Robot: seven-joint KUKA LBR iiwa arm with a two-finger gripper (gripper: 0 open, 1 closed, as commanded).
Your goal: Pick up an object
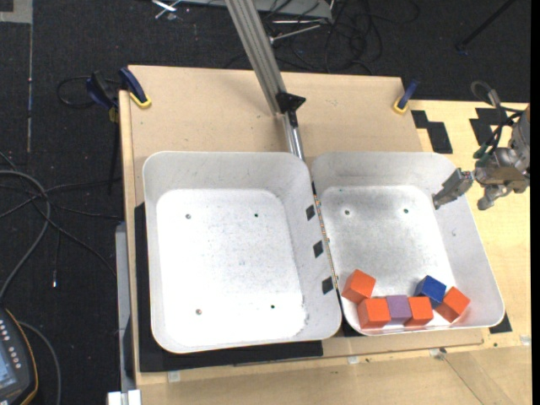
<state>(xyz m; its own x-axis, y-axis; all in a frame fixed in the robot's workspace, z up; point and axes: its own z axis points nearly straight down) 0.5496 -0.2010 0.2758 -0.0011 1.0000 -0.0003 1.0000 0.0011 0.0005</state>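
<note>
Camera view gave me the hand [469, 191] at the far right, hovering over the right rim of the right bin [381, 172], with the grey wrist trailing off the frame edge behind it. I saw two fingers splayed apart, one dark finger angled down-left over the bin's edge and the other just right of it, and nothing sat between them, so I read the hand as open and holding nothing.

All the objects lay well below the hand in the picture, bunched along the near wall of the right bin. I counted five blocks. An orange block [360, 284] sat furthest from the hand, down and to its left. Just beside that one, nearer the bin's wall, was a second orange block [375, 312], touching a purple block [397, 309]. A third orange block [420, 310] touched the purple one on its other side. A blue block [432, 288] stood just behind that, and a fourth orange block [455, 303] lay beside the blue one, almost directly beneath the hand in the frame.

Further left of the hand, past the divider where the two rims met, was the left bin [160, 184]. Both bins rested on the tan bench [202, 116], and a slanted metal pole [257, 45] crossed the bench up and to the left of the hand.
</note>
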